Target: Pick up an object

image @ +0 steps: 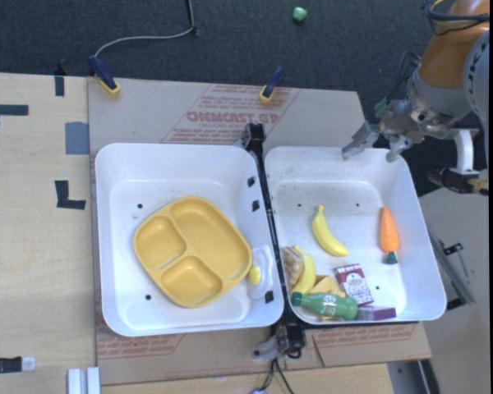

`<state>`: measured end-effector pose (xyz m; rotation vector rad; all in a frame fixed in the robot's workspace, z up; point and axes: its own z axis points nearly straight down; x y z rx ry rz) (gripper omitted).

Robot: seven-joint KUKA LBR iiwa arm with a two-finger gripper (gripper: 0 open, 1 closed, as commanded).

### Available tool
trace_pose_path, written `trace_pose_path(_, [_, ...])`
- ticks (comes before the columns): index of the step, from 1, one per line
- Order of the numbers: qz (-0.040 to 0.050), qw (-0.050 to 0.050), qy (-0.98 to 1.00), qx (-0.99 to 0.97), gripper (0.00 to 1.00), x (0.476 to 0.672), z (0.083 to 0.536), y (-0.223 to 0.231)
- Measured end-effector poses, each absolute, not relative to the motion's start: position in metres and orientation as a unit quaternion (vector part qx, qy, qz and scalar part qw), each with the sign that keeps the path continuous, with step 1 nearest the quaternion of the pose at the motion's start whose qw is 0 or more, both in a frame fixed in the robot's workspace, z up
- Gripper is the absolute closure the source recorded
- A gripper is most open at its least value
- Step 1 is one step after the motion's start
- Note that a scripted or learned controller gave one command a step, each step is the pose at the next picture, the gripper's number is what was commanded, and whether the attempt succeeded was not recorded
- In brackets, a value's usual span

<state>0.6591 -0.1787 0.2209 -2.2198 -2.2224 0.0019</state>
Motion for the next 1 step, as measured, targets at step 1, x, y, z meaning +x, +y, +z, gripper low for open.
trace_pose_path(1, [0.0008, 0.002, -0.708, -0.707, 0.0, 0.6228, 0.0983, -0.1175])
